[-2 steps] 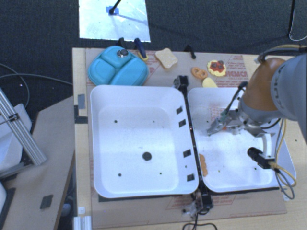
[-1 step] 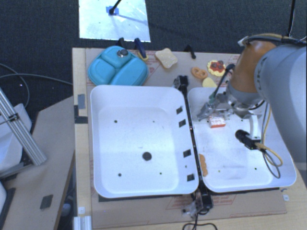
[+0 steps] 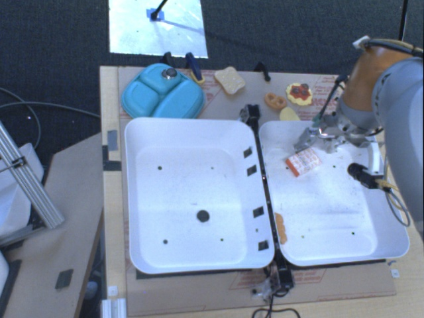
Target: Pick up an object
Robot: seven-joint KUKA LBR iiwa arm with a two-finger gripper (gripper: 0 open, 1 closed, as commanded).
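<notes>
A small red and white box [image 3: 303, 162] lies in the right bin [image 3: 344, 244], in its upper left part. My gripper [image 3: 318, 141] hangs just behind and above the box, with its metal fingers [image 3: 307, 140] spread open and nothing between them. An orange snack piece [image 3: 280, 229] rests against the right bin's left wall. In the left bin [image 3: 152, 244], a small dark round object [image 3: 203, 215] sits near the middle. The grey arm with its orange band [image 3: 371, 78] comes in from the right.
Behind the bins lie a blue divided plate [image 3: 162, 93], a toast slice [image 3: 230, 80], a pretzel [image 3: 275, 101], a small pizza [image 3: 299, 93] and a yellow piece [image 3: 289, 114]. A black part with a cable [image 3: 363, 173] hangs over the right bin's right side.
</notes>
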